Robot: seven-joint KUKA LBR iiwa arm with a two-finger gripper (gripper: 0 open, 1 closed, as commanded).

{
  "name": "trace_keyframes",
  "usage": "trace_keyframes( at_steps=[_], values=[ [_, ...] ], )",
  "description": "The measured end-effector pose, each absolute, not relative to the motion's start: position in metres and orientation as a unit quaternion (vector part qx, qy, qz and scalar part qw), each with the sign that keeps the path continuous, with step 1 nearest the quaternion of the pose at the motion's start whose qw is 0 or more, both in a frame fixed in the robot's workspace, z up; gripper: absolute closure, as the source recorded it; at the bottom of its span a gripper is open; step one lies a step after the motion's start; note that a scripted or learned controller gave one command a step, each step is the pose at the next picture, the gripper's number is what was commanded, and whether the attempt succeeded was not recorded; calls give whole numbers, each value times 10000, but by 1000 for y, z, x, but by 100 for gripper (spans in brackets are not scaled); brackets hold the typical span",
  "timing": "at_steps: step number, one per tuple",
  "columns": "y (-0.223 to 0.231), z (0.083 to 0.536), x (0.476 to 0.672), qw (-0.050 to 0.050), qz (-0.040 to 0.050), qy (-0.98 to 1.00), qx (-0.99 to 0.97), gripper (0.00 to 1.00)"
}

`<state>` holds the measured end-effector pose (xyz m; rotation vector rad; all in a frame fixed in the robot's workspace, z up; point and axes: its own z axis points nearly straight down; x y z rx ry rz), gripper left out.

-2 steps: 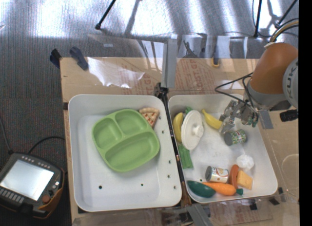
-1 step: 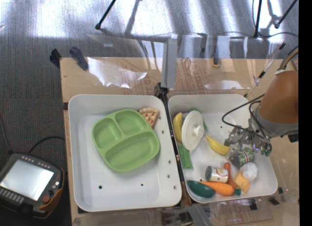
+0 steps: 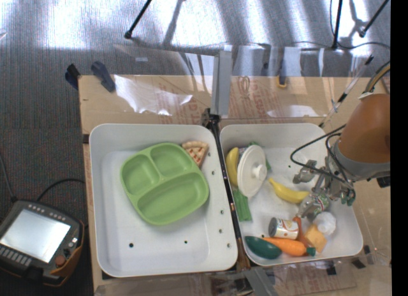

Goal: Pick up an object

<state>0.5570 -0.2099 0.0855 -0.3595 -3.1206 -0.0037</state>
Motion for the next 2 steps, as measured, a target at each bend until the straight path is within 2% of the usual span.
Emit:
trace_keyframes(
  at_steps=[1, 2],
  values=[
    [-132, 88, 512, 19, -16, -9886, -1502, 0],
    [-132, 95, 513, 32, -17, -9888, -1493, 100]
  ],
)
